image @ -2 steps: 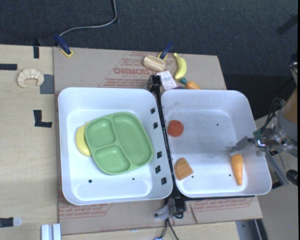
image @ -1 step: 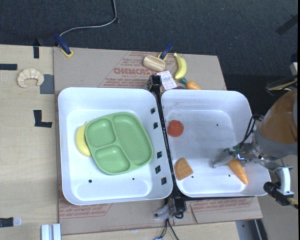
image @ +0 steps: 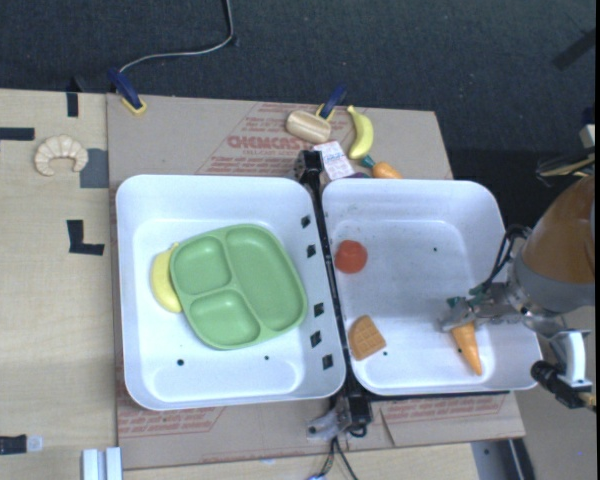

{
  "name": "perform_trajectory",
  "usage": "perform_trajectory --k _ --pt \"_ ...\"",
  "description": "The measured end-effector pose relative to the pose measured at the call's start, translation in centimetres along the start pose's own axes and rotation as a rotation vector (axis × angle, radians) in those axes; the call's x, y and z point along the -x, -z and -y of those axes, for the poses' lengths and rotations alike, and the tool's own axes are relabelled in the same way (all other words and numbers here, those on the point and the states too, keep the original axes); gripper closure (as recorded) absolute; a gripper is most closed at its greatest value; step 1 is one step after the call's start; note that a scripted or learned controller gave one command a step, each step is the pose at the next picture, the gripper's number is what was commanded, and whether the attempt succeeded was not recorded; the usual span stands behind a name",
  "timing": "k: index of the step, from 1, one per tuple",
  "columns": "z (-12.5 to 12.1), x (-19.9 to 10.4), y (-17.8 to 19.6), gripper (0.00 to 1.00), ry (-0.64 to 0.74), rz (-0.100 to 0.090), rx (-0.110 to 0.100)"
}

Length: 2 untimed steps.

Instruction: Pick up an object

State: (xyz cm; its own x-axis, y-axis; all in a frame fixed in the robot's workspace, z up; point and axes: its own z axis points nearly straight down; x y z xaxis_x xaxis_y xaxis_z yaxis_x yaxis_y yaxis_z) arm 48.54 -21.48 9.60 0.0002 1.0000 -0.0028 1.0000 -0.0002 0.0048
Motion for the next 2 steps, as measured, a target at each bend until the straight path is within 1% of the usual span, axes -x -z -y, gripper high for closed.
perform_trajectory --k 1,2 --pt "-2.5 -9.0 -0.9 1.0 0.003 -0.004 0.0" --pt "-5.5 -17.5 8.9 1.0 0.004 -0.004 -0.003"
